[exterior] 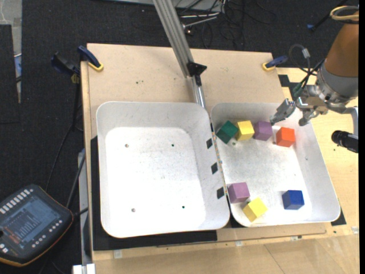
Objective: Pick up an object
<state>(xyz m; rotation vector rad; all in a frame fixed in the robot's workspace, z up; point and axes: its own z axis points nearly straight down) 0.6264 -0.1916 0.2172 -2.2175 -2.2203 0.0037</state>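
Just below the open hand (293,112): orange cube (285,136)

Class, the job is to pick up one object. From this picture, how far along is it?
Done: the tool is above the right bin's far edge, near the orange cube. In hand: nothing; its fingers are spread with no object between them. Left: come down on a cube, close on it and lift it. All seven cubes rest in the right bin.

Blocks crowd the right bin's (319,170) far end; its middle lies open.
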